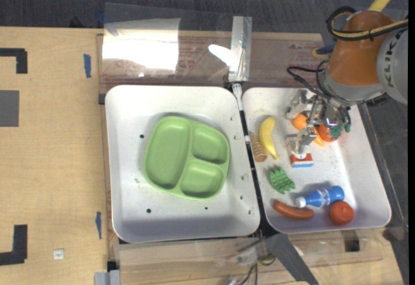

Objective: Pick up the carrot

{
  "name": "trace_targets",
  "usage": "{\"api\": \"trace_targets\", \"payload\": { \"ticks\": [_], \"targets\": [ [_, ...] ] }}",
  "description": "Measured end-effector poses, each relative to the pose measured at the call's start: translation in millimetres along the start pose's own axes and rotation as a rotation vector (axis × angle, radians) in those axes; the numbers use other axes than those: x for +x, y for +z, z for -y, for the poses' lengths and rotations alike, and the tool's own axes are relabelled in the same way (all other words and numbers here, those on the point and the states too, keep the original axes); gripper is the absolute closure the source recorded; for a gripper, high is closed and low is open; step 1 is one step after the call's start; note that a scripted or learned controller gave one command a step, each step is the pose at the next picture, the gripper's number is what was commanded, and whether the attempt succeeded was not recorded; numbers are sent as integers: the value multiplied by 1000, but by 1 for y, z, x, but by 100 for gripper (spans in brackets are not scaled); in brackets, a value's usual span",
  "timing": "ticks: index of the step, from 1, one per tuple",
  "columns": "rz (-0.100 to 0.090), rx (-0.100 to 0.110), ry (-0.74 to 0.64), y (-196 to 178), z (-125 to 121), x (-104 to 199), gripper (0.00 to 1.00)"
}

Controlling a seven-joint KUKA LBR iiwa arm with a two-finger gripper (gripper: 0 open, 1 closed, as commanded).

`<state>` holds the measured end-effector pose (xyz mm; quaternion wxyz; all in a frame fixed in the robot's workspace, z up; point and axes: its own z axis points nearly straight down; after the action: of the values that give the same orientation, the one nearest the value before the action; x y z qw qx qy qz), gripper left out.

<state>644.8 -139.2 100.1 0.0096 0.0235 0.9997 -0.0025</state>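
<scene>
The carrot (323, 134) is an orange piece with a green top, lying in the upper part of the right bin (373, 180). My gripper (310, 127) is down directly over it and covers its middle. Orange shows on both sides of the metal gripper body, at the left and at the lower right. The arm, with its orange band (353, 50), reaches in from the upper right.
In the right bin there are also a banana (267, 136), a brown cone (258, 146), a small red, white and blue block (301, 160), a green toy (281, 180), a sausage (292, 210), a blue bottle (321, 197) and a tomato (342, 212). A green divided plate (188, 157) lies in the left bin (123, 167).
</scene>
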Motion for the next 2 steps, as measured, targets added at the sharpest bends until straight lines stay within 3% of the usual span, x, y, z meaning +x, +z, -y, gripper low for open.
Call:
{"api": "trace_targets", "payload": {
  "ticks": [1, 2],
  "targets": [
    [20, 1, -1, -15, -2, -5, 100],
    [33, 3, -177, -8, 9, 58, 100]
  ]
}}
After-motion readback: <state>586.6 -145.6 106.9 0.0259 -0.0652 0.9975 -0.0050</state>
